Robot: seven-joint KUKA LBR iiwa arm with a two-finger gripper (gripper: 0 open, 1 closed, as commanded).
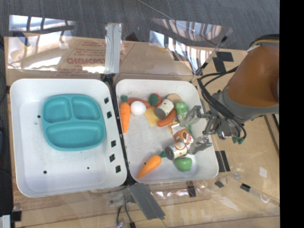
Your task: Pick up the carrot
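Observation:
Two carrots lie in the right bin (142, 141). One carrot (125, 116) lies along the bin's left wall, green top pointing away. The other carrot (149, 166) rests near the front edge, tilted, its green end beside a small can (177, 150). My gripper (195, 128) hovers at the right side of the bin, fingers spread open, one finger (192, 114) near the green pepper and the other finger (202, 144) near the can. Nothing sits between the fingers.
A teal divided plate (72, 121) lies in the left bin (28, 165). The right bin also holds a white egg (138, 108), a strawberry (155, 99), a cheese wedge (151, 117), a sausage (166, 119), a green pepper (181, 110), a green apple (183, 163) and a patterned can (183, 136).

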